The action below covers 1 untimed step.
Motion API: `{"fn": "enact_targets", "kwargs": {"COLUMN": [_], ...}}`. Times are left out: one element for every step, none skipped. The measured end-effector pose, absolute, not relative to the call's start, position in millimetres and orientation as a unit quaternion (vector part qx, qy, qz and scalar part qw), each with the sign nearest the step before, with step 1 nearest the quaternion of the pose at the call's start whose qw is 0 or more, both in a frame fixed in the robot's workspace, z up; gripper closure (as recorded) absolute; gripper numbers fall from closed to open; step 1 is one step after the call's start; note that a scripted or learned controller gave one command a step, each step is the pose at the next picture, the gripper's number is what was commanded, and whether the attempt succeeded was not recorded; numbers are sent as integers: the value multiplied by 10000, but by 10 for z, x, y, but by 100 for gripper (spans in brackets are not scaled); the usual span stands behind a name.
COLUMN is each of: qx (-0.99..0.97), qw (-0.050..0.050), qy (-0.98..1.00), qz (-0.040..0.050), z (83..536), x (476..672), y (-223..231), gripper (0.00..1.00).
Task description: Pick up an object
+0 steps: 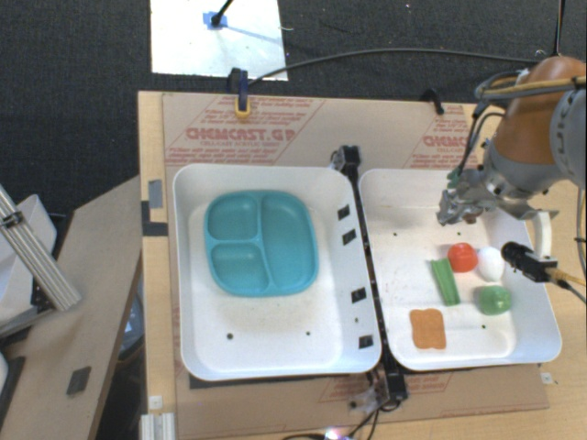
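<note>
The right bin (pixel 404 200) holds a red ball (pixel 462 257), a white egg-shaped object (pixel 491 263), a green stick (pixel 445 281), a green rounded piece (pixel 494 300) and an orange-brown flat piece (pixel 427 328). My gripper (pixel 456 211) hangs over the upper part of this bin, just above and slightly left of the red ball. Nothing shows between its fingers, and their spacing is unclear from this angle.
The left bin (pixel 197 337) carries a teal divided plate (pixel 260 243). A raised divider with black clips (pixel 359 273) separates the two bins. Cardboard lines the bench beneath them.
</note>
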<state>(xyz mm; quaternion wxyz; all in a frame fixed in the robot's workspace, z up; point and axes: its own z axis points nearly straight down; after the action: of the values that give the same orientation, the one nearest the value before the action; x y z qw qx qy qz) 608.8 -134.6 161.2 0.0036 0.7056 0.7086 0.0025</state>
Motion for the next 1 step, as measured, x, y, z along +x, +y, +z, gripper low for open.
{"fn": "enact_targets", "kwargs": {"qx": [7050], "qw": [40], "qy": [7092], "qz": [26], "z": [2230], "x": [6188], "y": [-1359], "gripper": [100]}}
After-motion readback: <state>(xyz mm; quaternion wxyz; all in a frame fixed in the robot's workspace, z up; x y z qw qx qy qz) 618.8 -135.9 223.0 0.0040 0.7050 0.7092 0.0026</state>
